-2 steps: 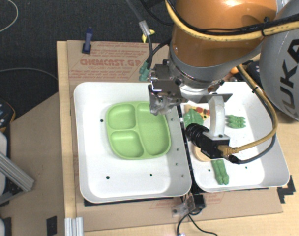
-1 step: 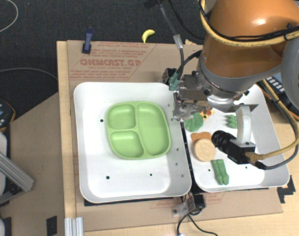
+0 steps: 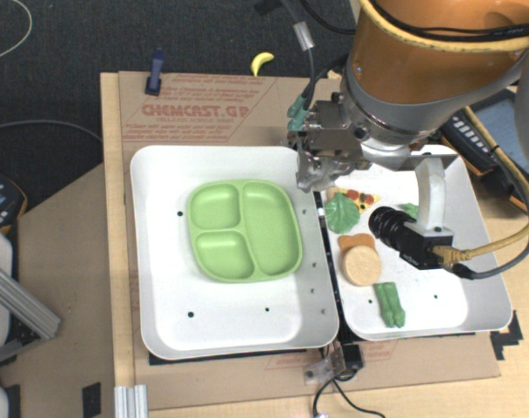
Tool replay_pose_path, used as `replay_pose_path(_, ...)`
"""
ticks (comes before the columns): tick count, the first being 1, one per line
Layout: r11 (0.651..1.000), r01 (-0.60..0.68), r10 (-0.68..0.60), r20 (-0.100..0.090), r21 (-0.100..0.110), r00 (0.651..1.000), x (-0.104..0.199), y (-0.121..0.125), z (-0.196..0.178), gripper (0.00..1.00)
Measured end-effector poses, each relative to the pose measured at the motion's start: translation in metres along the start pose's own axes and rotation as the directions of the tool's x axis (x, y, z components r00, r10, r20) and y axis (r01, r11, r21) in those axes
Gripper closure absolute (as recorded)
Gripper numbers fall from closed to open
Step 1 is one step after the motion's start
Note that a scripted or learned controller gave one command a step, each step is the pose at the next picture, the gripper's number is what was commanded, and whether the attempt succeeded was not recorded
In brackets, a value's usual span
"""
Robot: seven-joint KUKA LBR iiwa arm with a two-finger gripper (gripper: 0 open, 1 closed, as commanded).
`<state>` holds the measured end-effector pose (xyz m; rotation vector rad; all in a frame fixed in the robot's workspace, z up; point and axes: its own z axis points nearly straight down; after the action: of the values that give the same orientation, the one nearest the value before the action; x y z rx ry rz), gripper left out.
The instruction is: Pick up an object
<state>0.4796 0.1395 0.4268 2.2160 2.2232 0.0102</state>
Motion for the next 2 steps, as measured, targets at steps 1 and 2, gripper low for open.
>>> replay_pose_path(1,1.000,0.005,-0.005,-0.004,-0.006,1.000,0.064,0.000,-0.092,1.00)
replay_pose_path(2,1.000,-0.013,0.013,0.004,0.006,1.000,-0.027,0.000,-0.093,1.00)
